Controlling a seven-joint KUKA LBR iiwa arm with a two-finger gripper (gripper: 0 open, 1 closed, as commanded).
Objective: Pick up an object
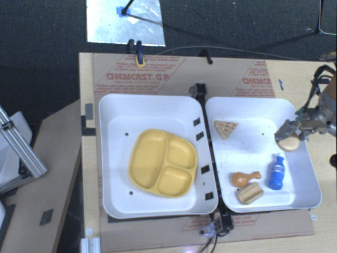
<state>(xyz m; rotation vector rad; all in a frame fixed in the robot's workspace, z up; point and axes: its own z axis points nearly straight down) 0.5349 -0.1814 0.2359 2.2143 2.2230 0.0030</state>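
**A:** Start at the left. What sits there?

**B:** A metal rail pokes in at the left edge, beside the bench. Then comes the left bin, and in it a yellow plate with three compartments, lying flat and turned a little askew. Nothing rests on the plate.

**A:** And between the bins?

**B:** A black strip with clips runs down the seam where the two bins meet. Behind the bins a clamp with a yellow tip sits at the bench's far edge, and past it a shiny sheet lies on the dark floor.

**A:** The right bin?

**B:** Four loose things. A pizza slice lies near the far left corner. Toward the front, a chicken leg lies just above a bread roll, the two touching or nearly so. Just to their right a blue bottle lies with its white cap pointing away.

**A:** And the arm?

**B:** The gripper hangs over the bin's right rim, reaching in from the right. A pale round thing, like a bun, sits at its fingertips. Whether the pincer is pinching it or merely above it, I cannot tell; the fingers are too blurred.
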